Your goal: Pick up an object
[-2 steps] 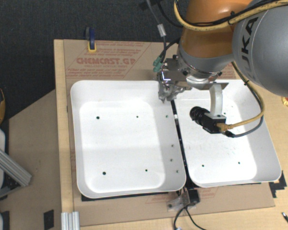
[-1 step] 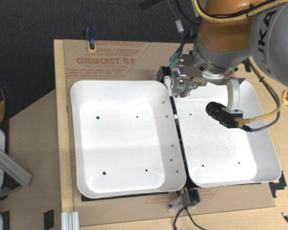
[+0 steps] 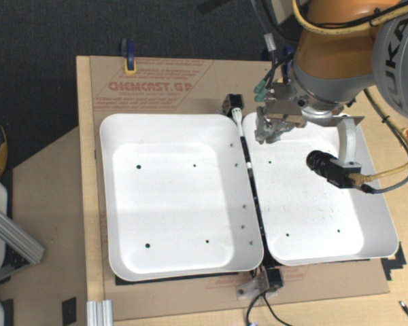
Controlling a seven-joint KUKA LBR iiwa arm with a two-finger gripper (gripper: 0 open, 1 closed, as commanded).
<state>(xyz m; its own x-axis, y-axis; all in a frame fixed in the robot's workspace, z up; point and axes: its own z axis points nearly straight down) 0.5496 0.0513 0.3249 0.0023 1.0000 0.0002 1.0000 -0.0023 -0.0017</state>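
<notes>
The camera view shows, at the left, a white bin (image 3: 170, 195) with nothing but small dark dots on its floor, and beside it the right bin (image 3: 313, 209), both on the counter (image 3: 88, 182). The claw (image 3: 270, 131) hangs over the right bin's far left corner; I cannot tell whether it is spread or pressed together, and nothing shows between its tips. I make out no loose object to pick. The step looks like searching; next, it needs a target.

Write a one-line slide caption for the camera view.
KUKA arm's gripper poised over the right white bin, beside the left bin.
</notes>
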